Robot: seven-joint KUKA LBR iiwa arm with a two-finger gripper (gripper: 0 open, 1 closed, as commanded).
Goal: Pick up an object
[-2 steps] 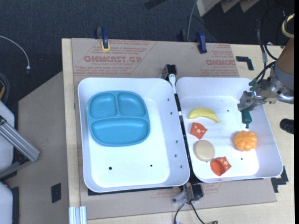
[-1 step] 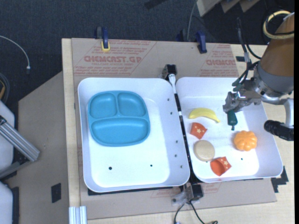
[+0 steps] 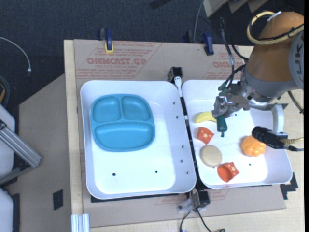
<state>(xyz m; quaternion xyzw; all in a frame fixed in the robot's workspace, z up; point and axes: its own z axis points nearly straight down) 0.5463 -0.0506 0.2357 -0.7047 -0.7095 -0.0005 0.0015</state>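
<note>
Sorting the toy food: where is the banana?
The banana lies in the right bin, near its left wall, just above the orange wedge, beside the gripper.

A yellow banana, two red pieces, a beige disc and an orange fruit lie in the right bin.

Blue plate in white bin; yellow banana, 2 red pcs, orange fruit, beige disc.
</note>
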